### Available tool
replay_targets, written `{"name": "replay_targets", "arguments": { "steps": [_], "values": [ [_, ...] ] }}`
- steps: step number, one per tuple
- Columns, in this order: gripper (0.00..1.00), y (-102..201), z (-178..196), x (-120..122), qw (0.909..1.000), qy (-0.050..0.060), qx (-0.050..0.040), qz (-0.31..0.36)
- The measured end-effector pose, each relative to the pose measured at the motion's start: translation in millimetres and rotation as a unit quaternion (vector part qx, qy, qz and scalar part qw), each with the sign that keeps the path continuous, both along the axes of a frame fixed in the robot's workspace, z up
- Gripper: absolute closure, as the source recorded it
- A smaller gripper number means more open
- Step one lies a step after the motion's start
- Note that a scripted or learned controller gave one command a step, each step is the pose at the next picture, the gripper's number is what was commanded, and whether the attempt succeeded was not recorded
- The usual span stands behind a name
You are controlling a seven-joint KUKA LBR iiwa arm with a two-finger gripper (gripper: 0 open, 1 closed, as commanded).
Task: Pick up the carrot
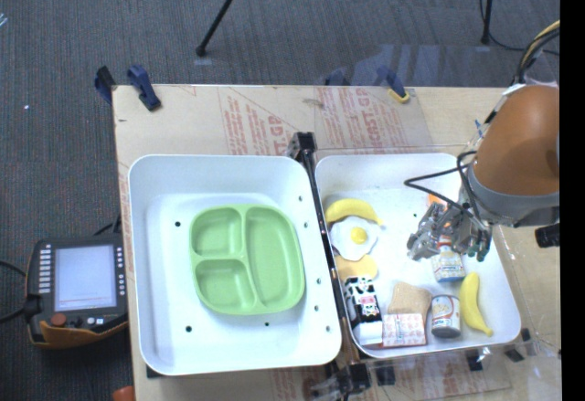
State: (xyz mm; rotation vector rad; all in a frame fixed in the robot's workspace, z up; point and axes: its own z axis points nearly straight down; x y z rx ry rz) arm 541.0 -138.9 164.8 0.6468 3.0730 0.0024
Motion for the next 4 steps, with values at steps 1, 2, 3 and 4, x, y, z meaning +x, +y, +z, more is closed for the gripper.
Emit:
{"name": "replay_targets", "arguments": {
  "steps": [1, 2, 3, 4],
  "values": [
    [1.00, -48.4, -78.1, 23.7, 0.9915, 0.001, 0.0003, 0.130],
    [0.00, -48.2, -77.6, 24.1, 0.9914, 0.000, 0.0001, 0.131],
    [0.00, -38.2, -76.0, 85.7, 0.9956, -0.002, 0.0000, 0.093],
    [1.00, -37.0, -64.9, 87.3, 0.9955, -0.004, -0.0003, 0.095]
  ]
}}
